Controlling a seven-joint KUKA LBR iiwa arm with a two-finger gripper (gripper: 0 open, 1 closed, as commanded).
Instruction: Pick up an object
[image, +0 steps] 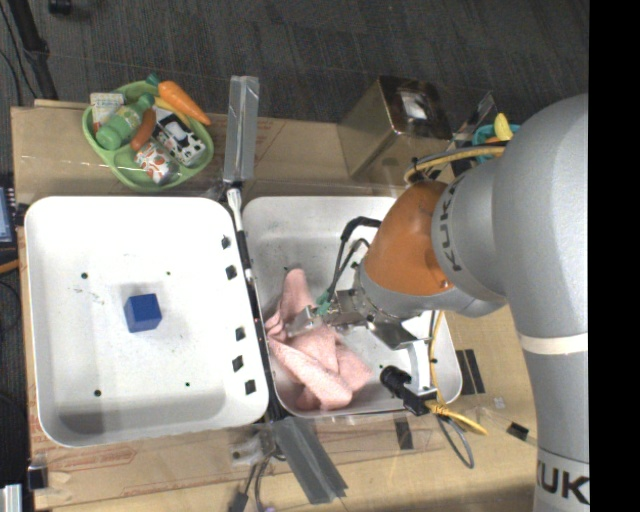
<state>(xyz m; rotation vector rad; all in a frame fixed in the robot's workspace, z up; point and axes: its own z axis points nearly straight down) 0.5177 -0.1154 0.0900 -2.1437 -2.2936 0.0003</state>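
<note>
In the right bin (262, 215), the gripper (312, 318) is pressed into pink cloth (312, 362).
Finger opening cannot be told; only a fold may be pinched and slip.

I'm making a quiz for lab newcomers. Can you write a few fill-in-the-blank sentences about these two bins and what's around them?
1. The blue cube lies in the ____ bin.
2. The gripper is over a ____ cloth in the right bin.
3. The green bowl of toy food, with an orange carrot on top, sits ____ the bins.

Missing words: left; pink; outside
</note>
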